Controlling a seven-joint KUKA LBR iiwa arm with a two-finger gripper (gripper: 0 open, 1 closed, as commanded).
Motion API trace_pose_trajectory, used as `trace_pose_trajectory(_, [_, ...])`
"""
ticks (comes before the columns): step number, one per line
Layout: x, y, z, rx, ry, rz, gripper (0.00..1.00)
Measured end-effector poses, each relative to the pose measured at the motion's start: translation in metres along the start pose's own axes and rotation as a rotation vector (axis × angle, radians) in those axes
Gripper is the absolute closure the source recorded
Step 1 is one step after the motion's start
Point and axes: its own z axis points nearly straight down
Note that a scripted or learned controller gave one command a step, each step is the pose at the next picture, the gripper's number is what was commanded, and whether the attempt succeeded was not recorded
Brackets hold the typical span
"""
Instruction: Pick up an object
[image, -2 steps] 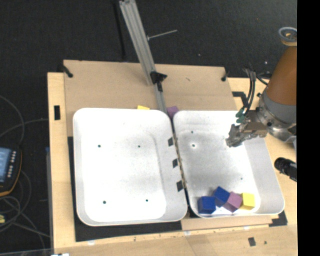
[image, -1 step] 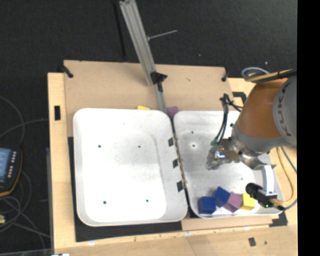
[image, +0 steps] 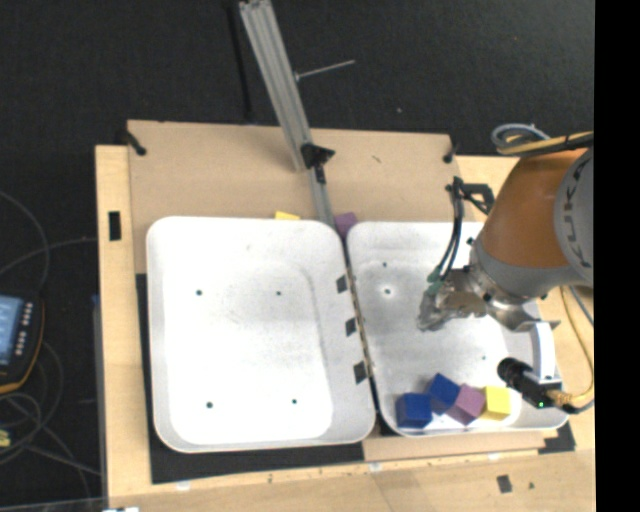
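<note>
The gripper (image: 432, 312) hangs low over the middle of the right bin (image: 400, 250), right of frame centre, and at this slant I cannot tell how it is set. Nothing shows in its grasp, so my read is the pick is not yet made. The candidates sit below it, huddled against the bin's lower wall, probably where the shallow floor lets loose pieces collect: a blue block (image: 415, 409), a second blue block (image: 443, 388) tipped on edge, a purple block (image: 467, 402), a yellow block (image: 497, 402). All look like small matte cubes, soft-edged. The left bin (image: 250, 320) is smooth white plastic with rounded corners. Behind the bins, at upper centre, a yellow piece (image: 287, 215) and a purple piece (image: 346, 222) lie on the brown board (image: 220, 170).
</note>
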Motion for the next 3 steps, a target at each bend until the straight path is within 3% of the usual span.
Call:
trace_pose_trajectory(2, [-0.003, 0.002, -0.021, -0.007, -0.003, -0.002, 1.00])
trace_pose_trajectory(3, [-0.002, 0.035, 0.059, 0.010, 0.001, -0.005, 1.00])
